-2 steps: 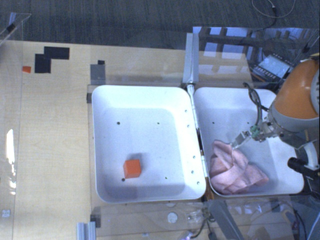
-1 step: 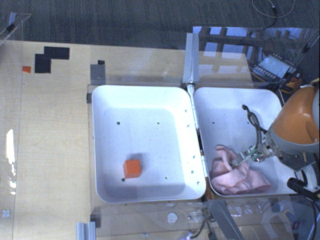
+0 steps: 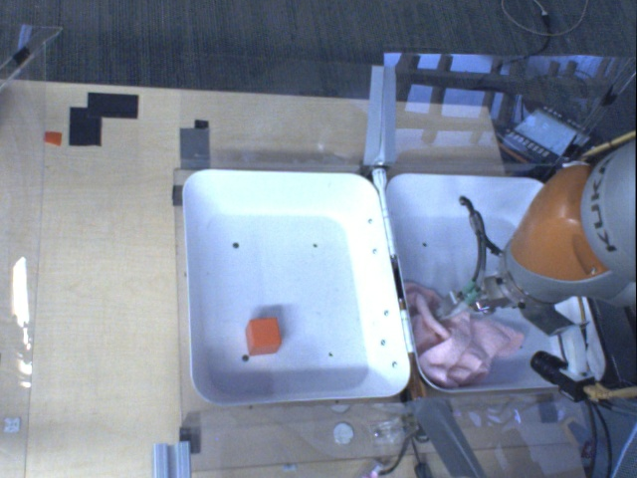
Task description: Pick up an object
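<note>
The two bins, the left bin (image 3: 214, 267) and the right bin (image 3: 438, 227), look like smooth white plastic with a soft shine, and the bench (image 3: 100, 297) under them looks like pale wood with a flat, smooth top. The block (image 3: 264, 336) is orange and matt, with plain flat sides, and the pink cloth (image 3: 460, 352) looks soft, thin and full of wrinkles. The arm (image 3: 567, 232) has a smooth, shiny orange band and grey parts that look like hard plastic or metal.
</note>
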`<state>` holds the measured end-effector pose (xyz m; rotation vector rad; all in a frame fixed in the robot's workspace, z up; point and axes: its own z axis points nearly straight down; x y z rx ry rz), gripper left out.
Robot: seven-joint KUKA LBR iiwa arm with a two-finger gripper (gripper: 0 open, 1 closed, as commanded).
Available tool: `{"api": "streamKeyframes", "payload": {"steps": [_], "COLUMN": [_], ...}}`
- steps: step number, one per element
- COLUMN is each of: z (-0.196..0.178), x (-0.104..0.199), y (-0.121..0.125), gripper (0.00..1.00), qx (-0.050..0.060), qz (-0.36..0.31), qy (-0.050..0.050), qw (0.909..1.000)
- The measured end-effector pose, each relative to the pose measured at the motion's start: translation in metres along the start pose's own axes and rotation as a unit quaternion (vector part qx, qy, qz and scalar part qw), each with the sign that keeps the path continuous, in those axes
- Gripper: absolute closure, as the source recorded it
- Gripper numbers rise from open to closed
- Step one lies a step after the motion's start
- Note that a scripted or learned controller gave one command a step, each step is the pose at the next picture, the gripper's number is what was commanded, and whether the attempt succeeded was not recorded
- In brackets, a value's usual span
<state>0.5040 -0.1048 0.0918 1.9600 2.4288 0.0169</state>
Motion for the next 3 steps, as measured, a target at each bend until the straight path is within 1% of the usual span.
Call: {"api": "streamKeyframes", "payload": {"steps": [1, 2, 3], "z": [0.001, -0.012, -0.155], "x": [0.007, 0.007, 0.005], "y": [0.033, 0.037, 0.088], "gripper": [0.00, 1.00, 1.00], "qx": [0.003, -0.003, 0.006], "qz": [0.062, 0.058, -0.004], "qy": [0.001, 0.000, 0.003], "qw": [0.9981, 0.9983, 1.0000]}}
